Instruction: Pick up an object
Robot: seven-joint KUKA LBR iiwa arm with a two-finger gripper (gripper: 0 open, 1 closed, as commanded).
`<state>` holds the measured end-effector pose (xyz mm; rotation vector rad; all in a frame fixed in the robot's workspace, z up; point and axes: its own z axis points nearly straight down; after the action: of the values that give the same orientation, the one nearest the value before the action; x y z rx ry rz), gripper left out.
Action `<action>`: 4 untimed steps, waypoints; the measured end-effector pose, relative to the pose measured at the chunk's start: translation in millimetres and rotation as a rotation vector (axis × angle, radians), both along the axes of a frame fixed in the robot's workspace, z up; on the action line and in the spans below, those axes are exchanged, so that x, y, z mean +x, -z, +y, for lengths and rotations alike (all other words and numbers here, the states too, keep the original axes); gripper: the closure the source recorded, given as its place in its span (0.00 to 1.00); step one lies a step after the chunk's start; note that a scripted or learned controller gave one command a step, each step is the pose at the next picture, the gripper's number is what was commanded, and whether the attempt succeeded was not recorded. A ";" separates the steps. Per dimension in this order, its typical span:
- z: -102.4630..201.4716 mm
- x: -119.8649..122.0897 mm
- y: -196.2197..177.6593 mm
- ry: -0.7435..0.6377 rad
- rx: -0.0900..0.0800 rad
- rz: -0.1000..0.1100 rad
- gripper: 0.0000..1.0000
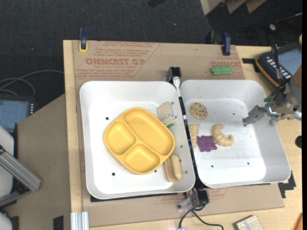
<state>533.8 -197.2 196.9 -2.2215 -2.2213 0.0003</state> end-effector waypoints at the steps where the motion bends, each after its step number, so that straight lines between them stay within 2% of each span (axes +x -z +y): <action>1: 41.7 25.0 107.1 -0.003 0.002 0.000 0.00; 2: 38.0 25.0 92.0 0.001 -0.003 -0.007 1.00; 3: 97.4 109.6 74.6 -0.007 -0.001 -0.009 1.00; 4: 93.5 105.6 -8.4 -0.001 -0.002 -0.010 1.00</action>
<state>639.4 -103.6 205.3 -2.2263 -2.2285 -0.0080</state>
